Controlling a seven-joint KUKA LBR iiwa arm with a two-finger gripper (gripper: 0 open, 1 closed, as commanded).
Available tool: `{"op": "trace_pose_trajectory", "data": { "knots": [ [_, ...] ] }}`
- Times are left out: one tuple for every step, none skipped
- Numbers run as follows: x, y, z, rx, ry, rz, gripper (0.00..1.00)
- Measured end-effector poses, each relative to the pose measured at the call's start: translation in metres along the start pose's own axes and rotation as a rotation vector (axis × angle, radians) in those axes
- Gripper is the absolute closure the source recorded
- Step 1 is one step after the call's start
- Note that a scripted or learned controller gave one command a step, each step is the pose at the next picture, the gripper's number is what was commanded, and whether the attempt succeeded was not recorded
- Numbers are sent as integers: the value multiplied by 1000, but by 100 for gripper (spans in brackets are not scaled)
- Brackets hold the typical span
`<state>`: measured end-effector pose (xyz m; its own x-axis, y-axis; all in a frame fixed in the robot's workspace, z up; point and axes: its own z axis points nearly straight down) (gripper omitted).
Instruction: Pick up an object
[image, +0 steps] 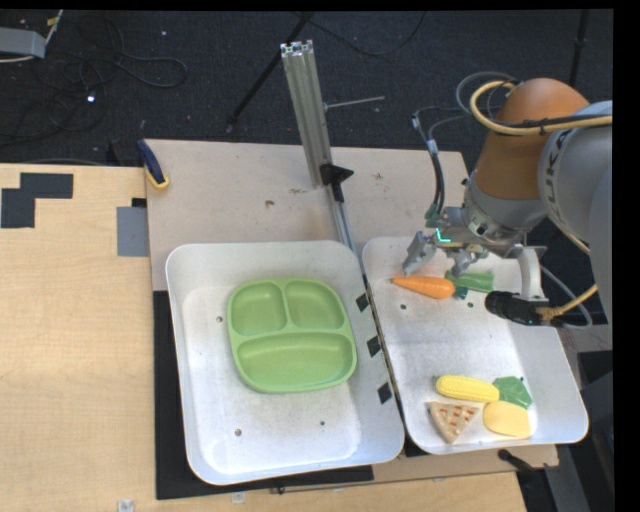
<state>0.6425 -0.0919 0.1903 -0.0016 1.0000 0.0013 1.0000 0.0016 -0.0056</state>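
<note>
**Gripper hanging over the carrot in the right bin**

In the left bin (200, 300) a green divided plate (292, 334) is lying flat, taking up the middle of the tray. A metal post (308, 112) is rising from the bench beyond it, near the gap between the two bins.

In the right bin (470, 340), a toy carrot (424, 287) is lying at the far end, its orange tip pointing left and its green top (476, 284) pointing right. The gripper (442, 261) is hovering just above it with its fingers spread apart, one on either side of the carrot's thicker end, not clamping it.

At the near right corner of the same bin a corn cob (466, 387), a green leafy piece (514, 389), a pizza slice (451, 419) and a yellow piece (508, 419) are sitting bunched together, well apart from the carrot.
</note>
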Motion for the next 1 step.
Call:
{"op": "trace_pose_trajectory", "data": {
  "knots": [
    [0,1,-1,-2,0,0,0]
  ]
}}
